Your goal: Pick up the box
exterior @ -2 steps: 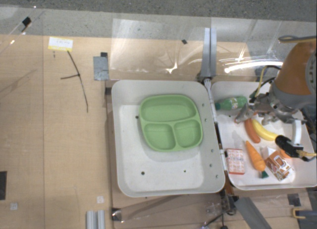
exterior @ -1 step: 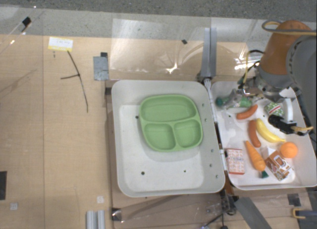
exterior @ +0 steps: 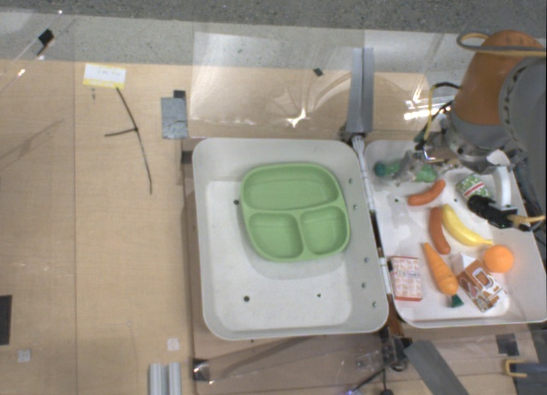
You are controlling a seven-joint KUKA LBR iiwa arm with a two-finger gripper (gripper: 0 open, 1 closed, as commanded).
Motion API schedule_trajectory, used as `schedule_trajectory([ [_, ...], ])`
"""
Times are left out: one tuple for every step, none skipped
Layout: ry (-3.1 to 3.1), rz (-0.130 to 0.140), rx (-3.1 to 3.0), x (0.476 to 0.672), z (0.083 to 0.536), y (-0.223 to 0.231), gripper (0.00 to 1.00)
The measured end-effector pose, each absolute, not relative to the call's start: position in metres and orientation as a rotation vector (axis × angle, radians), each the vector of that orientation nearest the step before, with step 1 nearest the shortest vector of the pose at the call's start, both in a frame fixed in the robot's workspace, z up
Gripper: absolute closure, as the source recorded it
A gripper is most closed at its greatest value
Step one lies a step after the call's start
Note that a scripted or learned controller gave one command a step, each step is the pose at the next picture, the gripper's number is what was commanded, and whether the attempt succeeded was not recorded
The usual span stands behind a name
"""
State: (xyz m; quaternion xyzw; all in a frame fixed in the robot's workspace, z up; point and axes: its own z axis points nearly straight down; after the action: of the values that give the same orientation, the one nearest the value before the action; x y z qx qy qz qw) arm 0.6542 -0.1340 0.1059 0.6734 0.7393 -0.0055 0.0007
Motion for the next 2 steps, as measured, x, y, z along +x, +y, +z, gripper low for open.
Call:
schedule_trajectory([
  [2.317,0.010,2.111,0.6208,0.1940,-0.0742,1.00],
  [2.317,0.008,2.113,0.6205,0.1934,-0.0746,0.00],
])
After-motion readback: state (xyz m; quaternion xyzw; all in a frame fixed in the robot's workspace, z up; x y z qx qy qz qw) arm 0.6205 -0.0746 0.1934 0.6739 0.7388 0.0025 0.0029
